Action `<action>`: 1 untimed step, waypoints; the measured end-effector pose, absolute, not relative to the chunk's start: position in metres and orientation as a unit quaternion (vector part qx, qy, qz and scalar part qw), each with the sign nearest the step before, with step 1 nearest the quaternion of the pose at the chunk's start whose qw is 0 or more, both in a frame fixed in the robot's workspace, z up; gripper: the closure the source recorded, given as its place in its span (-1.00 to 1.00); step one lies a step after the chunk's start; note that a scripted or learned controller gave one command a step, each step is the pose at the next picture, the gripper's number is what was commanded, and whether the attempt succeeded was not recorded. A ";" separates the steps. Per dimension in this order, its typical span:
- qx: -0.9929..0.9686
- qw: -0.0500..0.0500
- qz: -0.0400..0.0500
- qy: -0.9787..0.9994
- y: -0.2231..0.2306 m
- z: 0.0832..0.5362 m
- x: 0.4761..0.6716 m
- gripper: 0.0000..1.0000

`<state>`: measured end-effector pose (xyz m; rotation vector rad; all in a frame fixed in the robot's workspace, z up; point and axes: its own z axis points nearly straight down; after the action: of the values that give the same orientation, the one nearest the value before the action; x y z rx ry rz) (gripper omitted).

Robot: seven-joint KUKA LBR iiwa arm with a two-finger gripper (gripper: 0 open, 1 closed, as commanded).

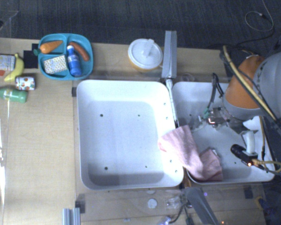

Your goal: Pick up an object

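A pink cloth [192, 153] lies crumpled over the wall between the two bins. Most of it rests in the near left corner of the right bin [192, 95], and one edge hangs into the left bin [122, 130]. My gripper [207, 119] is low inside the right bin, above and slightly right of the cloth, a short way from its upper edge. Nothing shows in its grasp. The grey arm with its orange band [246, 86] comes in from the right.
On the bench to the far left stand a blue divided plate [86, 50] with toy food, a banana [15, 68], a small can [25, 83] and a green bottle [10, 94]. A white lidded tub [145, 54] sits behind the bins.
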<state>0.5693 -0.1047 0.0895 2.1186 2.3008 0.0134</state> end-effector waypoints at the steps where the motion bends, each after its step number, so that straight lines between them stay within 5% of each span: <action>1: 0.672 0.004 0.002 0.740 -0.125 0.087 0.631 -1.00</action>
<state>0.6313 -0.1249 0.0874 2.1063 2.3191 0.0067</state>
